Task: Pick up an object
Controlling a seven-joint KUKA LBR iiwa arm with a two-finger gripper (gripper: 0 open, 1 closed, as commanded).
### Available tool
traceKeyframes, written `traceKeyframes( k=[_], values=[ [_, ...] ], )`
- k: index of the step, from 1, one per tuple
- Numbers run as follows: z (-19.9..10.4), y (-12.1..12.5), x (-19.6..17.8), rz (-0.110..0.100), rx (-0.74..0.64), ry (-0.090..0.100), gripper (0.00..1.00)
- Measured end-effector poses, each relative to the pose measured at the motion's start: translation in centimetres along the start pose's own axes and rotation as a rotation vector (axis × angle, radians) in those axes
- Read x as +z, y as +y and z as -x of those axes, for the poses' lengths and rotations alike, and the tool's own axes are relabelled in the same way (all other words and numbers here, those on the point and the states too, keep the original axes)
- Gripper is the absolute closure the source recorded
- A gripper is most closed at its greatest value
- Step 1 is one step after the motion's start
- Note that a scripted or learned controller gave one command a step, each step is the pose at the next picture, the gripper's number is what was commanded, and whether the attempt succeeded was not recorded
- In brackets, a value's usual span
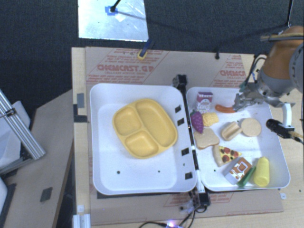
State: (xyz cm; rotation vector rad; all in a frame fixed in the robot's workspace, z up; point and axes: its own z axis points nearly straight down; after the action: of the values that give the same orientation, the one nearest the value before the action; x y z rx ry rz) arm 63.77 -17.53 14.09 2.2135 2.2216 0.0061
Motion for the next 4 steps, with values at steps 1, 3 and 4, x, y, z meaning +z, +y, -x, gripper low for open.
traceKeyframes(
  k=[1,3,4],
  values=[
    [0.1,1.3,-5.3,0.002,-0.001,-0.001,1.00],
    [-4.9,-0.2,-7.6,-0.007,-0.004,0.002,1.00],
    [-10.4,-2.6,-7.2,-0.007,-0.005,0.003,1.00]
  ],
)
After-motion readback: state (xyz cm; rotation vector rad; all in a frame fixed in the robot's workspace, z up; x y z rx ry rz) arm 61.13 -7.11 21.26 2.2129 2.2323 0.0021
